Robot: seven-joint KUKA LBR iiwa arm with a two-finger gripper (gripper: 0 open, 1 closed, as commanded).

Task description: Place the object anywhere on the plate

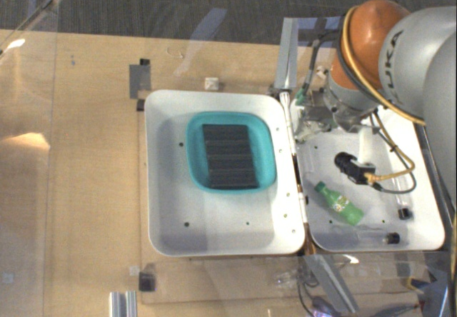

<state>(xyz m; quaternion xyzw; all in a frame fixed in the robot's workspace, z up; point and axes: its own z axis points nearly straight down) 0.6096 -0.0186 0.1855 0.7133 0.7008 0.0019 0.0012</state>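
Inside the right bin [421, 226] a small green plastic bottle [339, 203] lies on its side, well apart from the teal, rounded-square plate [265, 158] with its dark ribbed insert in the left bin [168, 215]. My grey arm [418, 51] bends over the right bin's far corner; whether my jaws are open, I cannot tell.

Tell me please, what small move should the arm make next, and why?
Probably move the gripper toward the green bottle and lower over it: the bottle lies loose in the right bin, while the teal plate waits in the left bin.
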